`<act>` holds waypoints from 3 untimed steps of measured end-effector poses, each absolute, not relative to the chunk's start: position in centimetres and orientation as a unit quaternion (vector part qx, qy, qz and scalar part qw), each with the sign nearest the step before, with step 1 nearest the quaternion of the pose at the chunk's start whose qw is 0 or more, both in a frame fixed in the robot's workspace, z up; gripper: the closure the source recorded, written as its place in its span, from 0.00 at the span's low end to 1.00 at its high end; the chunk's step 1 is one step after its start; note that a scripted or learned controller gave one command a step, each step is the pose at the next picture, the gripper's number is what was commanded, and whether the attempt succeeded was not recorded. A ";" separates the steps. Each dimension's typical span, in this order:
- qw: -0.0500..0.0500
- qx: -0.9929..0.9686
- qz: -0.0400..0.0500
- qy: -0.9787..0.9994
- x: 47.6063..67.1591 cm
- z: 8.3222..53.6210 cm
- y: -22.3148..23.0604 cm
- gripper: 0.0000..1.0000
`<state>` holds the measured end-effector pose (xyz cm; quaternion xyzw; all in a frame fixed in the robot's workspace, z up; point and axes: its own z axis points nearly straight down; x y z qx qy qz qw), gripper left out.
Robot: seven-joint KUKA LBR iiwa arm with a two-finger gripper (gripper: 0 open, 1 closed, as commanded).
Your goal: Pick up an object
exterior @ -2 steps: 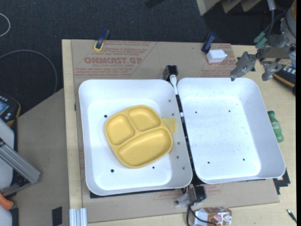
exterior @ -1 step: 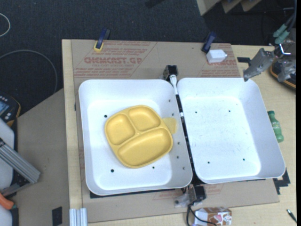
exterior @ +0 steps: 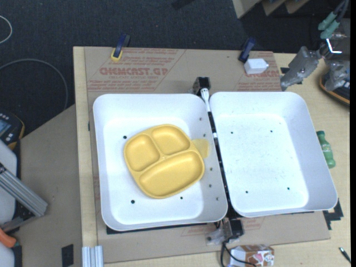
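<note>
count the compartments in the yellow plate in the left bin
3. The yellow plate has two small compartments along its upper side, one at upper left and one at upper right, plus one large compartment across its lower side.

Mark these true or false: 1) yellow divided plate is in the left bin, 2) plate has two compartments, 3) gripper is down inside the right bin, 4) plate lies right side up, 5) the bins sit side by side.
1) True: the yellow divided plate lies in the left bin.
2) False: it has three compartments, two small ones and one large one.
3) False: the gripper is beyond the far right corner of the right bin, outside its rim.
4) True: its compartments face up.
5) True: the bins sit side by side, edges meeting along the middle.
</note>
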<state>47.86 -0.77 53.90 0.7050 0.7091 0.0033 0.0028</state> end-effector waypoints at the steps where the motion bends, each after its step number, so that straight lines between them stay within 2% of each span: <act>1: 0.003 0.707 0.002 0.708 48.0 54.7 -1.0 1.00; 2: -0.006 0.708 -0.006 0.706 47.8 39.8 -1.1 1.00; 3: -0.003 0.704 -0.002 0.710 47.9 36.4 6.3 1.00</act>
